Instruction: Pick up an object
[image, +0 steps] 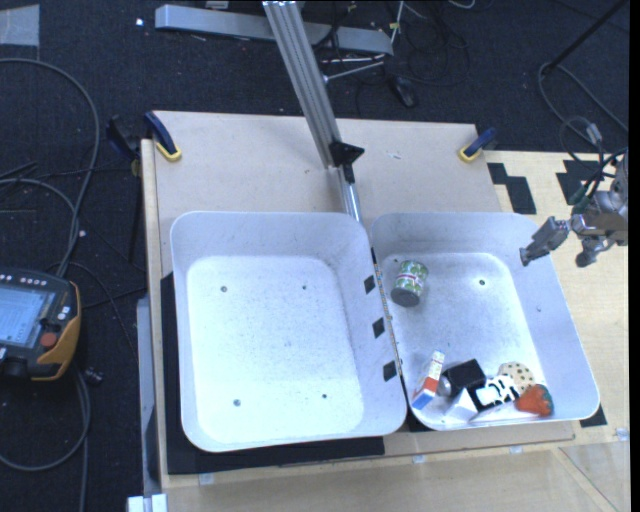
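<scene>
The right bin (545, 290) holds a small green-labelled can (409, 281) lying near its upper left. A cluster sits at its front edge: a white tube with a red cap (430, 375), a black block (463, 377), a black-and-white piece (492, 394), a spotted round item (516, 374) and a red strawberry-like toy (538, 401). My gripper (562, 249) hangs at the far right, over the bin's upper right rim and well away from all the objects. It is open, with nothing between its spread fingers.
The left bin (270, 330) lies beside the right one, with black clips along the shared wall. A slanted metal pole (312, 85) rises from behind the bins. Blue-and-yellow clamps (160, 137) grip the bench's back corners. A teach pendant (30, 325) lies on the floor at left.
</scene>
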